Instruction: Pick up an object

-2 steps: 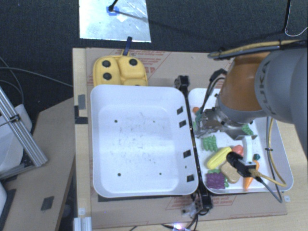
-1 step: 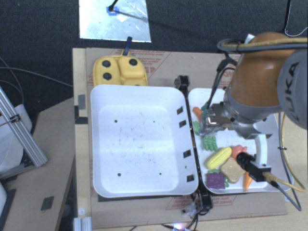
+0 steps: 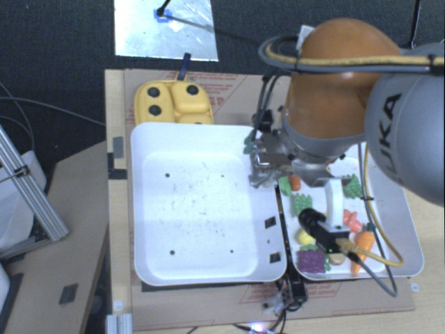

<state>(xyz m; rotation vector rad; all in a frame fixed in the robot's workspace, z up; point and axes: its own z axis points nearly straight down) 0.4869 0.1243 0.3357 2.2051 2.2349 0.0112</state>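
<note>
Robot arm point(image 3: 389, 117) leans in over the right bin point(image 3: 411, 250), its gripper point(image 3: 266, 167) low at the wall where the two bins meet; the bulky wrist screens the tool from above, so whether it is spread or pressed together cannot be told, and nothing shows in its hold. The things to pick lie crowded in the right bin, just beside the gripper: a bunch of purple grapes point(image 3: 312, 261), a carrot point(image 3: 362, 242), a green piece point(image 3: 302, 203) and a small yellow piece point(image 3: 306, 236). They cluster toward that bin's left wall, which likely explains why the arm works so close to the divide. The left bin point(image 3: 149, 152) lies alongside, seemingly the drop place for whatever gets lifted; a yellow box point(image 3: 174, 103) rests on the bench behind it.
</note>
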